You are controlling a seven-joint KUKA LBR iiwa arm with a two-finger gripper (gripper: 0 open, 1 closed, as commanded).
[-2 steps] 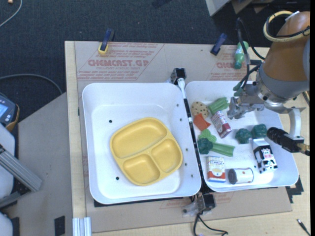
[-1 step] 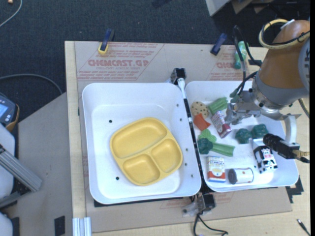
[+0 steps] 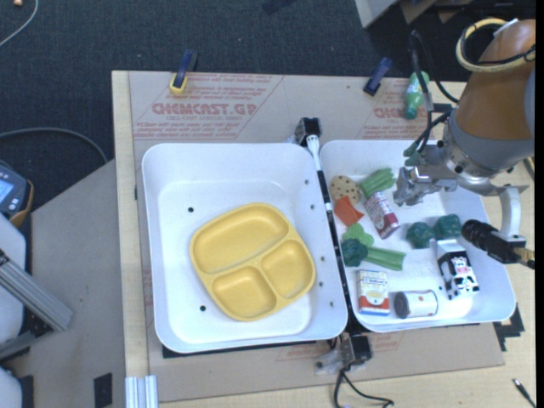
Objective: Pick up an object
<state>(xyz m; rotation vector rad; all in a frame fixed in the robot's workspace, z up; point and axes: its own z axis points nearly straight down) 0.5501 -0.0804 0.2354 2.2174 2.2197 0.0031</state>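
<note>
My gripper point(image 3: 408, 190) hangs over the back part of the right bin point(image 3: 497, 306), its arm coming in from the right. Just to its left and below lies a small red can point(image 3: 384, 213), close to the gripper tip but apart from it. A green pod point(image 3: 376, 180) lies beside the can, with a round cookie point(image 3: 342, 186) and an orange-red piece point(image 3: 348, 212) further left. Two teal lumps point(image 3: 420, 234) sit under the wrist. Nothing is seen held.
Nearer the front of the right bin lie a green broccoli piece point(image 3: 355, 246), a green stick point(image 3: 384, 258), a small carton point(image 3: 372, 292), a grey-capped cylinder point(image 3: 415, 303) and a black-and-white piece point(image 3: 459, 274). The left bin point(image 3: 170, 185) holds a yellow divided plate point(image 3: 252, 260).
</note>
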